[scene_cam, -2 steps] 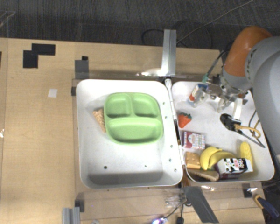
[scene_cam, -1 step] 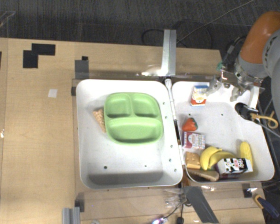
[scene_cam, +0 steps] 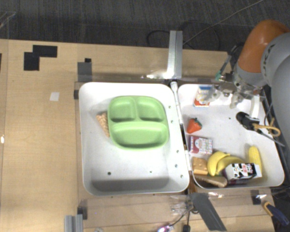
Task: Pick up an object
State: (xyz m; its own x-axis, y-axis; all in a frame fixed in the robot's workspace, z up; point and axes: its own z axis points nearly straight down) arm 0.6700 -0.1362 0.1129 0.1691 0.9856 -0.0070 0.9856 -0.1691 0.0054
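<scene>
Bins on counter [scene_cam: 38, 144], left bin [scene_cam: 94, 178] with green tray [scene_cam: 137, 121], right bin [scene_cam: 222, 124] with strawberry [scene_cam: 194, 125], bananas [scene_cam: 220, 161], corn [scene_cam: 254, 156], small cartons, hand [scene_cam: 227, 93] over its far corner, possibly touching a carton [scene_cam: 202, 95], grip unclear.

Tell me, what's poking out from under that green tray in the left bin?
A tan, cracker-like piece sticks out from beneath the left edge of the green tray, lying on the left bin. The tray covers the rest of it, so its full shape and whatever else lies underneath cannot be seen.

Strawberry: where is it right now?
In the right bin, by its left wall, the strawberry lies just above the purple carton and below the small carton.
</scene>
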